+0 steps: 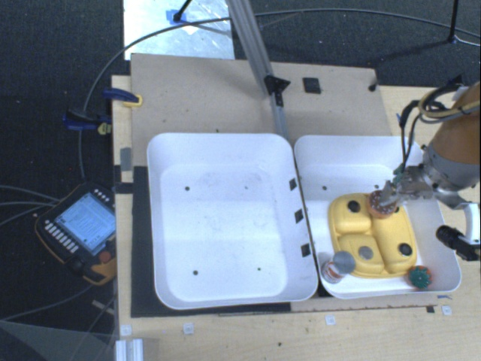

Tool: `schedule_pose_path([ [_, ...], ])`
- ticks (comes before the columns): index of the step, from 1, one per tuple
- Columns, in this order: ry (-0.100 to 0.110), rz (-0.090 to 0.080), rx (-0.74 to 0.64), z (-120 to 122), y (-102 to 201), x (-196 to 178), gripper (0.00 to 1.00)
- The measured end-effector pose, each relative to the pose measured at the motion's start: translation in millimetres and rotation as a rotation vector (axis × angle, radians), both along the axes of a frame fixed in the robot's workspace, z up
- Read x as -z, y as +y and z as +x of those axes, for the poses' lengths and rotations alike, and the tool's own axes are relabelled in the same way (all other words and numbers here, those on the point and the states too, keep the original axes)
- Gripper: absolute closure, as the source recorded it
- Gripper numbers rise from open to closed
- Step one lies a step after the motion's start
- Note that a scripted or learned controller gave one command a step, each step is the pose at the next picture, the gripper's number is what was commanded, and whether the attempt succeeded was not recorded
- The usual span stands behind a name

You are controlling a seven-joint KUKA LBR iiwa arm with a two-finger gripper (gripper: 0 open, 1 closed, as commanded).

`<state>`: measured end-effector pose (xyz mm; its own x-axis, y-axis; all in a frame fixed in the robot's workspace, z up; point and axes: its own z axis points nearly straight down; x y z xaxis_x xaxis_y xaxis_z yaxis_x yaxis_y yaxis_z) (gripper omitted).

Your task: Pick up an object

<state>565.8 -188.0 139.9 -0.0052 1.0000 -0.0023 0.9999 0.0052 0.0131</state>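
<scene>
In the right bin lies a large yellow plastic piece with dark spots and a grey disc on it. A small reddish-brown round object sits at its upper edge. The gripper comes down from the right right over that round object, at the yellow piece's top right corner. A small cup-like object with a grey top stands at the bin's front left. A green and red ball rests in the front right corner.
The left bin stands beside the right one, their rims meeting near the middle. A grey pole slants across the back of the bench. A handheld pendant lies on the floor to the left.
</scene>
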Motion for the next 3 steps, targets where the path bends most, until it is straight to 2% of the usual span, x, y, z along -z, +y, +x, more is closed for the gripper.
schedule_pose_path([
  [1, 0.007, 0.001, -0.001, 1, 9, -48, 1.00],
  [3, 0.006, 0.000, -0.002, 8, 6, -147, 1.00],
])
